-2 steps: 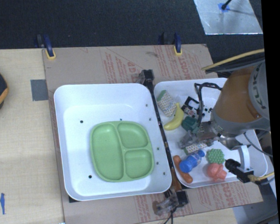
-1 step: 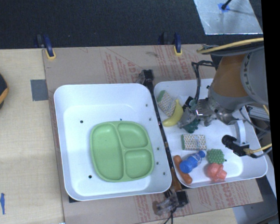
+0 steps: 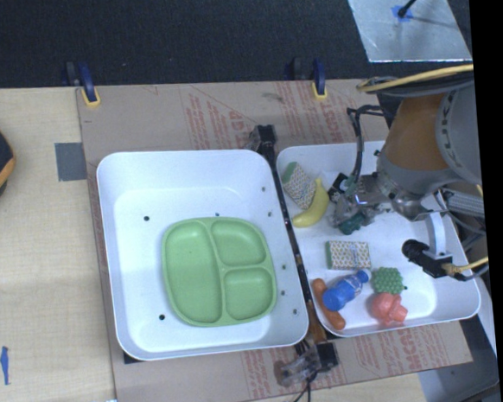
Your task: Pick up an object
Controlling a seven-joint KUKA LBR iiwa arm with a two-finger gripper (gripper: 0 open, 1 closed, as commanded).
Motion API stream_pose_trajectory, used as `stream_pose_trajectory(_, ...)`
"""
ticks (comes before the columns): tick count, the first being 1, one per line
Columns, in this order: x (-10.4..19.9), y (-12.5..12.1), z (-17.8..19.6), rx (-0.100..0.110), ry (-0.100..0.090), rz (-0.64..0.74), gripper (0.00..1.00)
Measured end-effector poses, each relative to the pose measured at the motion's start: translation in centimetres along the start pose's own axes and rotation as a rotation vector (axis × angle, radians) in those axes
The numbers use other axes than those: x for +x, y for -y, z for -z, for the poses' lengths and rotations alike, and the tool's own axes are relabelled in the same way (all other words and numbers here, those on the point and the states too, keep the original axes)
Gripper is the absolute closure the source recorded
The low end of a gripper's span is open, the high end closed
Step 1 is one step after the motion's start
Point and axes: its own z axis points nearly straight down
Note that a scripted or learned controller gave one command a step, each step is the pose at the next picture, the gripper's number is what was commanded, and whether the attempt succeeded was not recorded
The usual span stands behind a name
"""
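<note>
Gripper sits low in the right bin, at the end of the grey arm that reaches in from the right; its tip is a dark tangle of metal against the white floor, and I cannot tell from this slant how it is set or whether anything is caught in it.

Moving left to right: the left bin holds a green divided plate, lying flat a little right of the middle. Across the shared wall, the right bin carries all the loose candidates. Nearest that wall lies a banana with a small patterned packet just above it, touching or nearly so. Lower down are an orange carrot-like piece and a blue bottle leaning against it. A flat patterned card lies in the middle of the bin, and toward the near right corner a green broccoli toy sits on top of a pink object.

By my reading this is the reach-and-descend step: the tool is down just right of the banana, with a small dark teal thing directly under it, likely the target. Next, the pinch must land squarely on that item and lift straight up, clear of the banana.
</note>
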Motion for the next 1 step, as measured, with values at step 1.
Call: stream_pose_trajectory(1, 9.11, 0.9, 9.01, -0.002, -0.002, -0.001, 1.0)
